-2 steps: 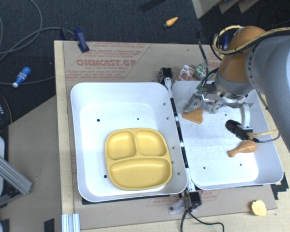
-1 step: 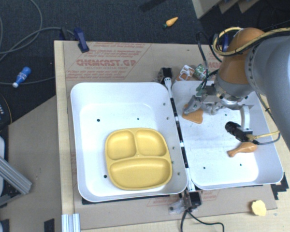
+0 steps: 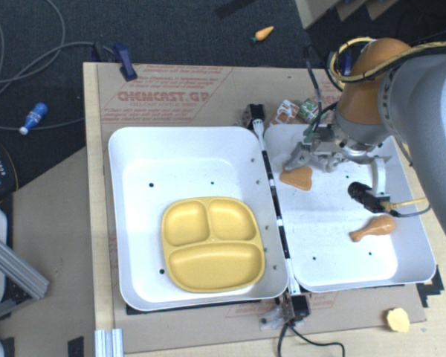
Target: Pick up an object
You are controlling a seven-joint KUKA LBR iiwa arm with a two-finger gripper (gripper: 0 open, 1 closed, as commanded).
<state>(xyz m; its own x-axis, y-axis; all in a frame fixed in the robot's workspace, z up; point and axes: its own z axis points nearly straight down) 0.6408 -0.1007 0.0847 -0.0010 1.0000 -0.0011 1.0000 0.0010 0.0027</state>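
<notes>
A dark carpeted floor with loose cables surrounds the bench; a small blue bottle lies on it at far left. On the brown board, the left bin holds a yellow divided plate. The right bin holds an orange wedge-shaped piece near its upper left, touching or just under the gripper (whether anything is grasped cannot be told). A toy drumstick lies lower right, well apart from the gripper.
</notes>
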